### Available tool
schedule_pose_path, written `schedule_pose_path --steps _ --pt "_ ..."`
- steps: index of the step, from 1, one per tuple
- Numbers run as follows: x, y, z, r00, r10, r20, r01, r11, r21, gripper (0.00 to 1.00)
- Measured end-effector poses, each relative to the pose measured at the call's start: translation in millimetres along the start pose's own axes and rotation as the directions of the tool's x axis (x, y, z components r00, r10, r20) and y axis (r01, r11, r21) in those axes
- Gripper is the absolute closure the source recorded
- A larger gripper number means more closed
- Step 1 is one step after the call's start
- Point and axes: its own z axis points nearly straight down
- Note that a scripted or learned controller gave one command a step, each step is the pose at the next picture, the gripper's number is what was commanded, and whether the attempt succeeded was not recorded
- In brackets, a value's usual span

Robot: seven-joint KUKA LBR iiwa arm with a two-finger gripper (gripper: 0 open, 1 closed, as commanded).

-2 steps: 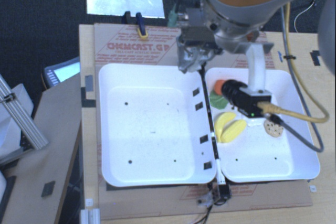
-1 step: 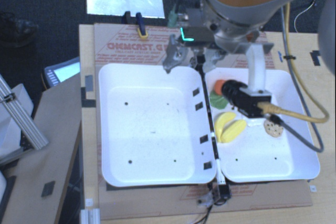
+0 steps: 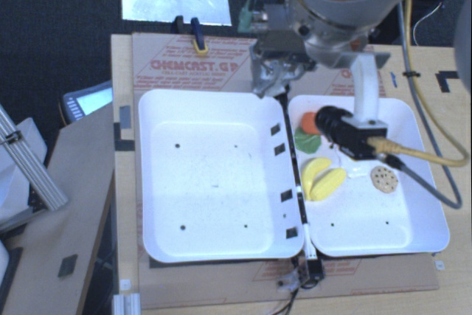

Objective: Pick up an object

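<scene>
The arm hangs over the right bin [image 3: 424,229] with its gripper [image 3: 274,81] up near the far edge, roughly above the divider between the two bins. Honestly can't tell if the jaws are open or shut, the hardware there is just a dark blur from this angle. Nothing visible between them, so no pick to claim.

The candidates all sit in the right bin: a yellow banana-looking piece [image 3: 323,179] close to the divider, a cookie [image 3: 383,178] just beside it toward the right, and an orange and green thing [image 3: 307,130] partly tucked under a black fitting [image 3: 346,132] on the arm. The left bin [image 3: 214,181] has no objects showing.

To do this step well, the yellow piece looks like the best bet: biggest and unobstructed. The gripper should probably come down square over its middle, jaws across the narrow width. Going too near the divider wall risks clipping it. The cookie seems flat and would likely slip.
</scene>
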Motion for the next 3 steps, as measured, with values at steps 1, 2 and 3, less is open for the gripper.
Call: schedule_pose_path --steps 1,2,3 --pt "0.0 -0.1 0.5 1.000 -0.002 0.000 0.002 1.000 0.001 0.00" --pt "0.2 0.5 -10.9 1.000 -0.006 -0.001 0.006 1.000 -0.002 1.00" --pt "0.1 0.4 -10.5 1.000 -0.008 -0.001 0.008 1.000 -0.001 0.00"
